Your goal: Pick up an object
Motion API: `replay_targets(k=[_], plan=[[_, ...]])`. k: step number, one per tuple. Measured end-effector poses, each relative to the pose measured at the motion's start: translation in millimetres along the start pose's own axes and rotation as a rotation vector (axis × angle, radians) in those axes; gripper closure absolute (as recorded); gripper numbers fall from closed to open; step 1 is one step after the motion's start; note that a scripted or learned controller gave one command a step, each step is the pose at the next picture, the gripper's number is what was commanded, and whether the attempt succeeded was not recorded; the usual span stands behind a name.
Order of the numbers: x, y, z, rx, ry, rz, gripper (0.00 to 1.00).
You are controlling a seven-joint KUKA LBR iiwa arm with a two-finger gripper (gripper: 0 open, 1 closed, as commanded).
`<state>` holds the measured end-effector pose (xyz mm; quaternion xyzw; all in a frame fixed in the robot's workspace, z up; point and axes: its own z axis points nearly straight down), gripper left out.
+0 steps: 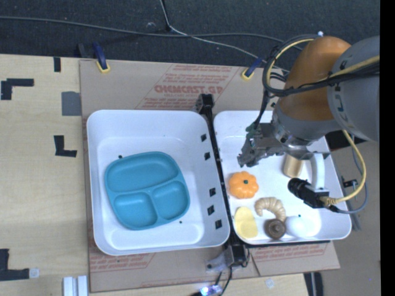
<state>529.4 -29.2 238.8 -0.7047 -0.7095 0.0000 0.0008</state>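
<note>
In the right bin point(231, 131) lie an orange pumpkin point(243, 185), a tan croissant point(271, 206), a pale yellow piece point(246, 223), a brown round thing point(275, 228) and a white egg-like thing point(302, 226). A gold cylinder point(295, 165) stands farther back, partly behind the arm. My gripper point(250, 157) hangs over the right bin, just above and behind the pumpkin, with nothing seen between its fingers.
The left bin point(102, 134) holds a blue divided tray point(146, 189). A black divider point(213, 165) runs between the bins. The grey arm with its orange band point(315, 79) covers the right bin's back right part.
</note>
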Motion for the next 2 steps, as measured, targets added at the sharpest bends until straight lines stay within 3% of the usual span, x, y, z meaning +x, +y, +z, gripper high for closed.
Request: replay_targets(k=[2], plan=[[91,22,18,0.001,-0.001,0.001,1.00]])
